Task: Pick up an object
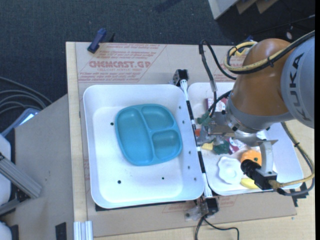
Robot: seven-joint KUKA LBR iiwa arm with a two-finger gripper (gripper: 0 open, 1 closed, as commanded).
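The grey and orange arm reaches in from the right and hangs low over the right bin (290, 166). My gripper (214, 134) points down near that bin's left wall, amid a cluster of small items. A green piece (220, 147) and a red-pink piece (235, 145) lie just beside it. A white lumpy object (228, 169), an orange ball-like object (251, 156) and a yellow piece (248, 183) lie toward the bin's front. The wrist hides most of the bin's middle.
The left bin (100, 169) holds a blue divided plate (148, 133) near its centre. A blue clip (96, 40) lies on the cardboard sheet (120, 64) behind the bins. Clamps join the bins at back (180, 76) and front (209, 205).
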